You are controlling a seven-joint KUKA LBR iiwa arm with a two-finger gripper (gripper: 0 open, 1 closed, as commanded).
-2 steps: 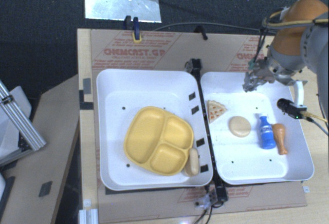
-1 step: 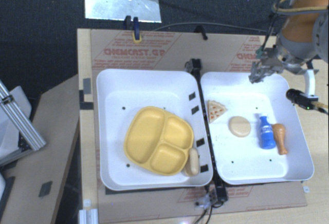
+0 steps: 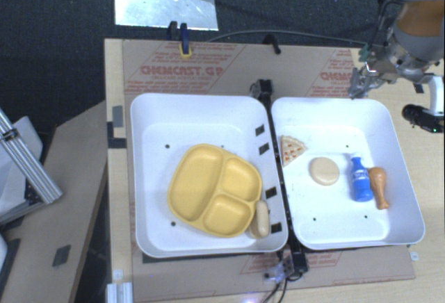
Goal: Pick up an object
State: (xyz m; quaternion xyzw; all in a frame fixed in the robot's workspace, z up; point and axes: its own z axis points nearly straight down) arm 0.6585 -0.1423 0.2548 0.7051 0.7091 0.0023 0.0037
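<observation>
Bottle (image 3: 359, 179), blue, lying in right bin (image 3: 400, 156), well below gripper (image 3: 362, 80) and apart from it. Drumstick (image 3: 379, 185) touching bottle's far side; cookie (image 3: 324, 171) and pizza slice (image 3: 291, 149) toward left. Gripper above bin's top rim, nothing held; jaw state cannot be told. Yellow tray (image 3: 212, 190) and bun (image 3: 261, 219) in left bin (image 3: 149, 156).

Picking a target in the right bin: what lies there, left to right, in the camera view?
Pizza slice → round cookie → blue bottle → drumstick.
</observation>
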